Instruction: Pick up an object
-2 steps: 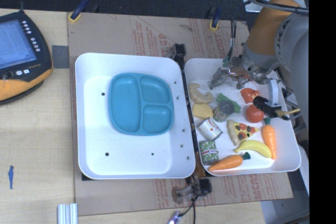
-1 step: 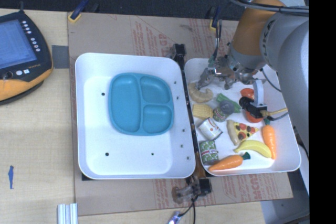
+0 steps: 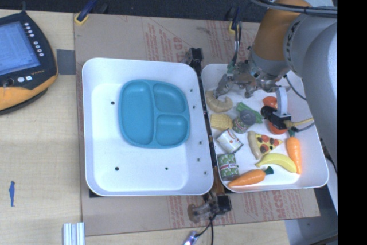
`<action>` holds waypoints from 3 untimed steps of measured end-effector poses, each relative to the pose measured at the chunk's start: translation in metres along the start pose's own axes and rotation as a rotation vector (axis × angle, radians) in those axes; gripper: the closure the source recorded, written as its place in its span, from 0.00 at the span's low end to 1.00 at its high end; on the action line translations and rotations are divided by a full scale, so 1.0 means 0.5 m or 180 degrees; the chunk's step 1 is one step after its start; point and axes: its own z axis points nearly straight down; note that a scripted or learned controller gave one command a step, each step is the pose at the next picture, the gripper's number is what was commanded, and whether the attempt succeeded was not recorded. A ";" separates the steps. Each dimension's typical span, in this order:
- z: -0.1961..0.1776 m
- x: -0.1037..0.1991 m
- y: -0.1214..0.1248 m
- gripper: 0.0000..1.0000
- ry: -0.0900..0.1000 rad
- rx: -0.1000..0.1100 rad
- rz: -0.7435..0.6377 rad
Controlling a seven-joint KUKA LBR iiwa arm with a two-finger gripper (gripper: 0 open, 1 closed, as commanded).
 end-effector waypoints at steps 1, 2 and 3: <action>-0.021 -0.003 0.000 1.00 -0.0002 0.0008 -0.0004; -0.021 -0.003 0.000 0.00 -0.0002 0.0009 -0.0005; -0.002 -0.005 0.001 0.00 -0.0002 -0.0010 0.0004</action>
